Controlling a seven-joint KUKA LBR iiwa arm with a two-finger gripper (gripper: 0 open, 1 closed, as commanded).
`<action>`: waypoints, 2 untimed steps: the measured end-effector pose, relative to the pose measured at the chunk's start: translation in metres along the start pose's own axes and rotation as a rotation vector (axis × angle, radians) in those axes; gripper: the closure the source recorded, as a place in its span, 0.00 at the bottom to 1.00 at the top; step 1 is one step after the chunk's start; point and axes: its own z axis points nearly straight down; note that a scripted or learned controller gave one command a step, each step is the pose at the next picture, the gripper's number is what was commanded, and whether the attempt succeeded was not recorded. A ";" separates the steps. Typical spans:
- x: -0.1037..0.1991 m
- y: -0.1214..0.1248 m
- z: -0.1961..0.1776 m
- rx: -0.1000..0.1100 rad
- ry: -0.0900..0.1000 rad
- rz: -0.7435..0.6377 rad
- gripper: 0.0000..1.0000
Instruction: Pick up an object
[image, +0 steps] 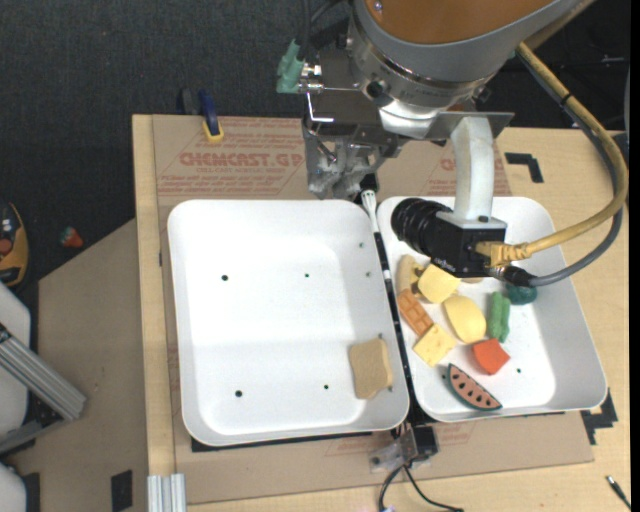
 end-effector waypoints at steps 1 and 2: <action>-0.002 0.000 0.000 0.000 0.000 0.003 0.00; -0.001 0.000 -0.011 -0.003 0.002 0.002 1.00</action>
